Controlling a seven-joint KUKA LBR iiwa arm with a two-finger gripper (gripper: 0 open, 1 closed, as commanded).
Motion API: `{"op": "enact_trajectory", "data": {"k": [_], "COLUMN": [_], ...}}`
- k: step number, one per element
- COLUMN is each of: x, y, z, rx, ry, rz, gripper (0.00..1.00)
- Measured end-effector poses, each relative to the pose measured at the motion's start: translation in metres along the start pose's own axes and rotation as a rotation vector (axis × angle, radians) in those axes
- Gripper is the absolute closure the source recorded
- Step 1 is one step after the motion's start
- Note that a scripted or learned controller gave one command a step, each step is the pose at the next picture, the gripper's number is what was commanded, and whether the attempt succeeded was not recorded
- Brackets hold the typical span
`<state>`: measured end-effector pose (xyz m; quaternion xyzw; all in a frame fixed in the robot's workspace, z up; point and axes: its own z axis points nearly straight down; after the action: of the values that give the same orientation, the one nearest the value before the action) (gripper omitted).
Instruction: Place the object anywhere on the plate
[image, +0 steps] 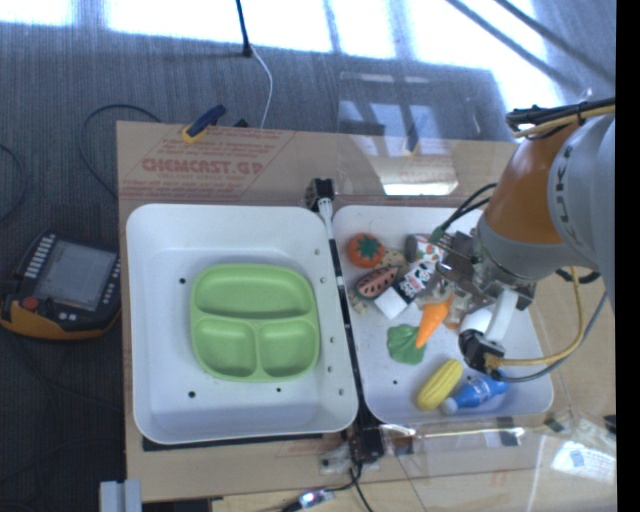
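Holding one green plate (255, 322), left bin (150, 260); right bin (530, 395), perhaps six toys.

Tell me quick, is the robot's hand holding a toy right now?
Gripper: over the right bin beside the carrot; open or closed cannot be told.

Brown bench top (200, 165) printed with red lettering, carrying two shallow white bins side by side. Left bin (160, 240) and right bin (530, 400) touching along black centre divider (335, 270). Yellow-and-blue clamp (203, 121) lying at far left edge. Clear plastic sheet (400, 150) resting at far side, beyond right bin.
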<state>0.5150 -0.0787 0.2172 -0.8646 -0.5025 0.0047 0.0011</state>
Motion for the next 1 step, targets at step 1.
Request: {"op": "enact_trajectory", "data": {"k": [1], "x": [0.0393], "y": [-0.0607], "z": [0.0256], "rx": [0.004], "ry": [-0.001], "rz": [0.2], "gripper": [1.0]}}
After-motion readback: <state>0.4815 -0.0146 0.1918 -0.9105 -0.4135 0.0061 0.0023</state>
